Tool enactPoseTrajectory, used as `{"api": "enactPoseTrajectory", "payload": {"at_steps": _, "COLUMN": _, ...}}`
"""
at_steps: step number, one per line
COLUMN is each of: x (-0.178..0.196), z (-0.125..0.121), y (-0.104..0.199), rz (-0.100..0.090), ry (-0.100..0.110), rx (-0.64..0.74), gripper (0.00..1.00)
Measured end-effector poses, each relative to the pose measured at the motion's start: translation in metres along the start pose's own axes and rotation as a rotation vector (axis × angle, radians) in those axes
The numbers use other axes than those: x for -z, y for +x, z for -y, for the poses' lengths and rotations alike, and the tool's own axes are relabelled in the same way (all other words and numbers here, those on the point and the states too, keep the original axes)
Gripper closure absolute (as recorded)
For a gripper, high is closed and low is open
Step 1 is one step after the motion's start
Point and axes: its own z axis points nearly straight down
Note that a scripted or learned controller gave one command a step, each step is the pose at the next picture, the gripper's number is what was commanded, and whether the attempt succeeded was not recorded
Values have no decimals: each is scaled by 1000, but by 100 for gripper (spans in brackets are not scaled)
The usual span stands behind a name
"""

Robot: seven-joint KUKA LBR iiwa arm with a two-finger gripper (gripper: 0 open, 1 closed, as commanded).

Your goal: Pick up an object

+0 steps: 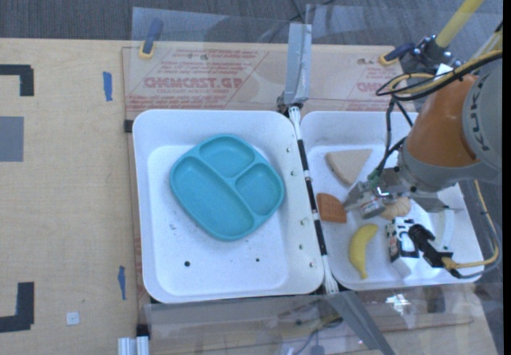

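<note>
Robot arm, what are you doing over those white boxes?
The robot arm is reaching into the right bin, trying to pick something up. Its gripper is low among some toy food: an orange-brown piece beside it, a tan wedge behind it, and a banana in front. It isn't plainly holding anything yet. A blue divided plate sits in the left bin.

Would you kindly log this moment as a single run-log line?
gripper: low in right bin, grasp unclear | nearby: orange piece, banana, tan wedge | left bin: teal divided plate
</note>
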Motion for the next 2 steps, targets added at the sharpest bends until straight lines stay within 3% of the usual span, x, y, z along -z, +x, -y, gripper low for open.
{"api": "enactPoseTrajectory", "payload": {"at_steps": 1, "x": 10, "z": -2, "y": -3, "rz": 3, "ry": -4, "rx": -5, "gripper": 100}}
{"api": "enactPoseTrajectory", "payload": {"at_steps": 2, "x": 142, "z": -48, "y": 7, "rz": 1, "ry": 10, "rx": 45, "gripper": 100}}
